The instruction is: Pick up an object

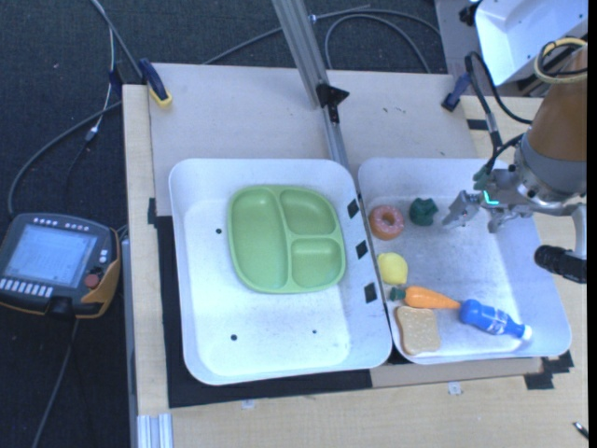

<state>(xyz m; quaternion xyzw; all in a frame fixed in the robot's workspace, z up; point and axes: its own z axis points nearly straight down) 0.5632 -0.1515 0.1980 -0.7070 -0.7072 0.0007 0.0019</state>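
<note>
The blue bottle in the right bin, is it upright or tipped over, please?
Tipped over: the blue bottle lies on its side on the right bin floor, white cap end pointing right.

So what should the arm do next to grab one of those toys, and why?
Probably move the tool a little toward the dark green toy and lower onto it. The tool hangs over the right bin with nothing between its fingers, and that green toy is the closest item, just beside it. The donut, lemon, carrot, bread slice and blue bottle lie farther off.
</note>
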